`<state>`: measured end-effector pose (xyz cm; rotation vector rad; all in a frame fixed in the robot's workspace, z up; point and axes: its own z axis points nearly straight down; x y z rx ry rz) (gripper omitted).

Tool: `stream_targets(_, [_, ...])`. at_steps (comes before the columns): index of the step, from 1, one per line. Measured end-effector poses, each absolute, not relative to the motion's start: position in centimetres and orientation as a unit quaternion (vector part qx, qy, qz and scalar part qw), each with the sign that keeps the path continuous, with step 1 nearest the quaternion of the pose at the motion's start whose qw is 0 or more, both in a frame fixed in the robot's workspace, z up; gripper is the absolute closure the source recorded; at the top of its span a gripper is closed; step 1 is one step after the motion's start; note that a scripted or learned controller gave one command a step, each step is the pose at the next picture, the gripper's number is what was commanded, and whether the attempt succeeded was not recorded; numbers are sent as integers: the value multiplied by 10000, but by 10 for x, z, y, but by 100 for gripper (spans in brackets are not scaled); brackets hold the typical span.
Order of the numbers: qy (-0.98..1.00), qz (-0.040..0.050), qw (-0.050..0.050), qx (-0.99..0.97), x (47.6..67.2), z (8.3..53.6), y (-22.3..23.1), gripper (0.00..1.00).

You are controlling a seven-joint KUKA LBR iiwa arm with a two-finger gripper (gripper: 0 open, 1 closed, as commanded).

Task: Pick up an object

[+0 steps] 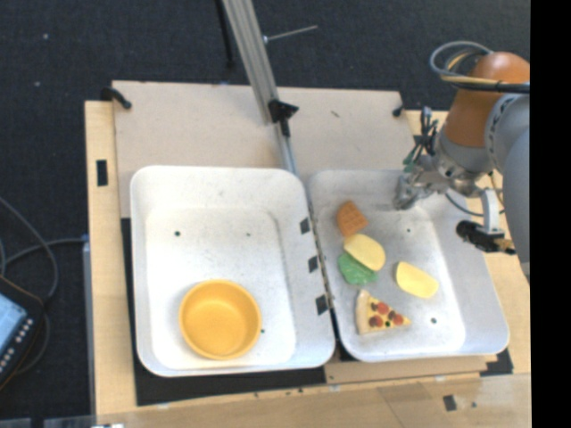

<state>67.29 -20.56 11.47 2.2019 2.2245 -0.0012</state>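
My gripper (408, 194) hangs over the far edge of the right bin (473, 315), at its upper right part, with nothing visible between its fingers. In that bin lie an orange-brown piece (351, 217), a pale yellow piece (366, 251) resting partly on a green piece (354, 270), another yellow piece (416, 280), and a pizza slice (379, 313). All of them sit below and left of the gripper, apart from it. A yellow bowl (219, 318) stands in the left bin (161, 203), near its front.
A slanted metal pole (256, 56) runs from the top down to the gap between the bins. The arm (486, 114) comes in at the upper right. The bins rest on a tan board (223, 114).
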Motion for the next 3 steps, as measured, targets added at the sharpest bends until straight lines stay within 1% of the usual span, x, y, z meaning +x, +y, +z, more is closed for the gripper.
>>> stream_targets(1, [7079,17,32,7063,666,164,-204,100])
stream_targets(2, [7089,7,17,7054,664,221,-197,100])
stream_targets(3, [7094,10,16,7048,664,233,-198,100])
